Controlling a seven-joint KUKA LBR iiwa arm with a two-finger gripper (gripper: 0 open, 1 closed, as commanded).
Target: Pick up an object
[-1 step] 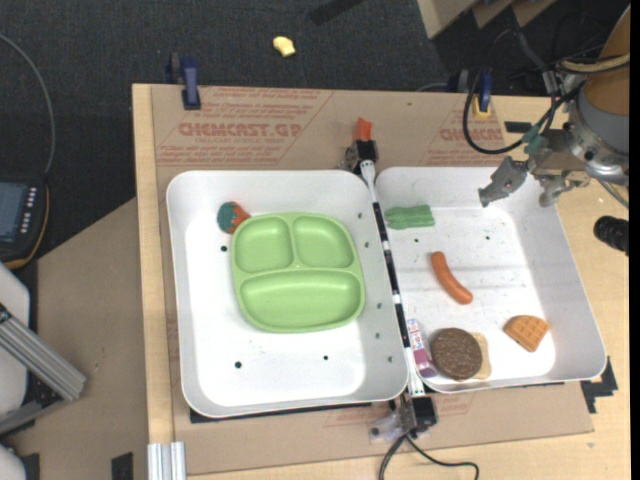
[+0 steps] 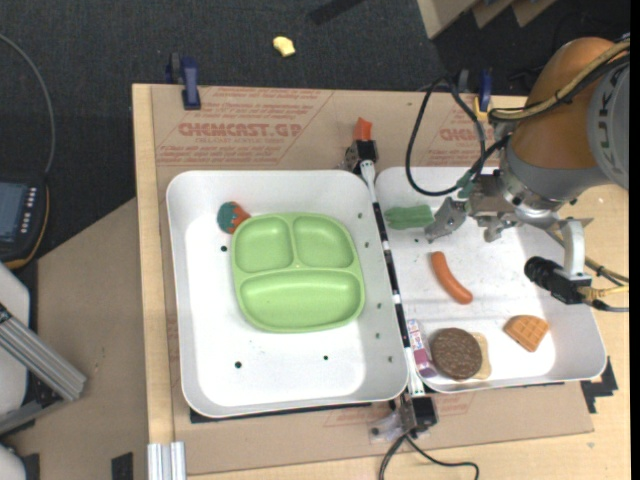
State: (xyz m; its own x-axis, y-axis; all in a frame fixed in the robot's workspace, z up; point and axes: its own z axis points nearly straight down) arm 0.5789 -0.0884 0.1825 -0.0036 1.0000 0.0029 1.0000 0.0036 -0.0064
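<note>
— What's on the desk [image 2: 250, 118]?
— Two white bins. The left bin [image 2: 200, 298] holds a green divided plate [image 2: 297, 273] with a small round toy [image 2: 232, 215] at its far corner.
— And the right bin [image 2: 570, 353]?
— A burger patty [image 2: 457, 352], a waffle piece [image 2: 527, 332], a sausage [image 2: 451, 276], a green block [image 2: 408, 216].
— The gripper [image 2: 470, 222]?
— Above the far end, fingers spread, grasping nothing; the sausage lies just below it.

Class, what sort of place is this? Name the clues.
Probably a robotics lab bench: a grey arm with an orange band, two shallow white bins clamped to a board, toy food like the orange sausage.
</note>
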